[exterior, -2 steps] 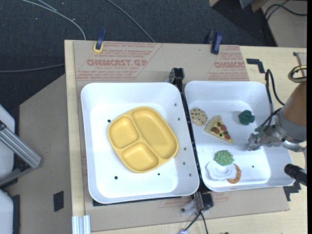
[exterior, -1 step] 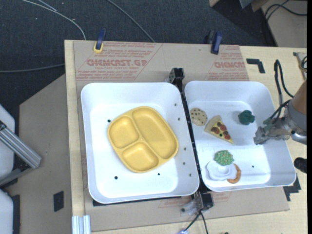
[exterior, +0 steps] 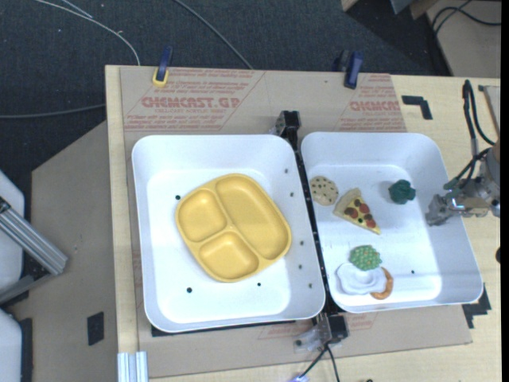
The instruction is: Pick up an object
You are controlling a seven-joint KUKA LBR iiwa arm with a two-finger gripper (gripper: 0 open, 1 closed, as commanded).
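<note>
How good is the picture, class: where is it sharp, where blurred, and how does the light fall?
Camera view: even, soft overhead light, faint shadows; the yellow plate and pizza slice are sharp; the white bins look bright, slightly washed out; the tool at the right bin's edge is small and blurred.

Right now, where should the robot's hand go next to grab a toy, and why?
Probably a short move left and down toward the green toy. The hand sits at the right bin's right edge with nothing seen in it, and that toy is nearest, apart from the pizza slice.
</note>
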